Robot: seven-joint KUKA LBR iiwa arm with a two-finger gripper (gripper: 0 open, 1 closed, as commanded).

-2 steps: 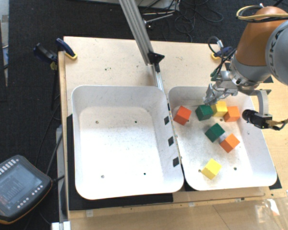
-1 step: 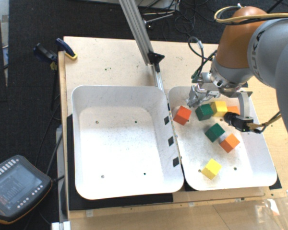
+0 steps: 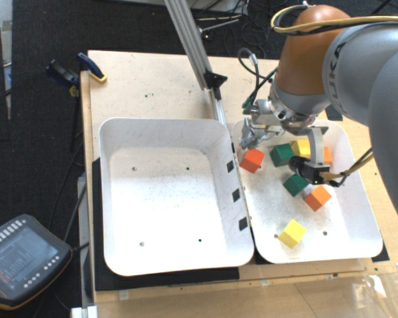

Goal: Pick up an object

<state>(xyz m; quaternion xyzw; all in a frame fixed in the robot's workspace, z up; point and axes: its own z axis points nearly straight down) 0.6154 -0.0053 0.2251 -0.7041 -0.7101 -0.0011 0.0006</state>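
Yellow cube (image 3: 292,233) sits nearest us, low in the right bin (image 3: 358,234). Jaws (image 3: 253,136) hang just above the orange cube (image 3: 252,159) by the divider, opening hidden, cannot tell, nothing visibly held. Approach step, I'd say; next calls for a straight descent and squeeze.

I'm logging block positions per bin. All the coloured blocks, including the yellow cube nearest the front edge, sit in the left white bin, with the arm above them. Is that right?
Not quite: the bin is wrong. The camera view shows the coloured blocks, including the yellow cube, in the right white bin, not the left white bin. The grey arm is indeed above them.
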